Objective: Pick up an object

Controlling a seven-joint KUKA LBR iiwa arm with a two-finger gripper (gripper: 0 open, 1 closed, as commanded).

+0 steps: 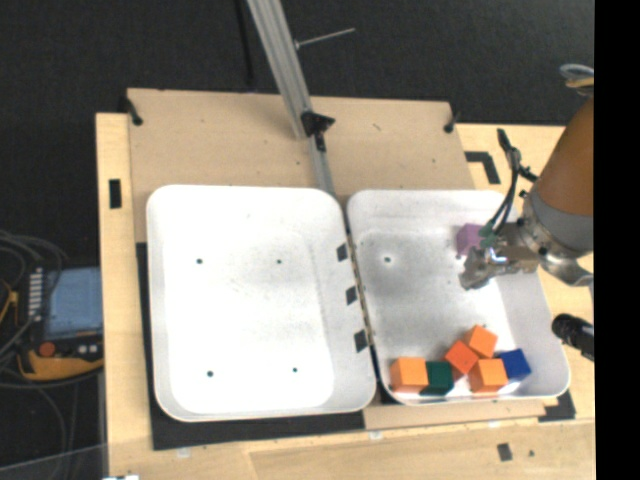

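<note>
My gripper [478, 271] hangs over the right bin [410, 288], near its right side. Just above and left of the fingertips lies a small purple block [468, 236]; it sits beside the gripper, not clearly between the fingers. Along the bin's front edge lie several blocks: an orange block [408, 372], a dark green block [439, 375], more orange blocks [462, 356] and a blue block [515, 363]. How the fingers stand is too small to make out.
The left bin [250, 298] lies beside the right one, with a row of dark clips [353, 293] between them. A slanted metal post [285, 58] rises behind the bins. Cables and a blue box [70, 303] sit off the bench's left.
</note>
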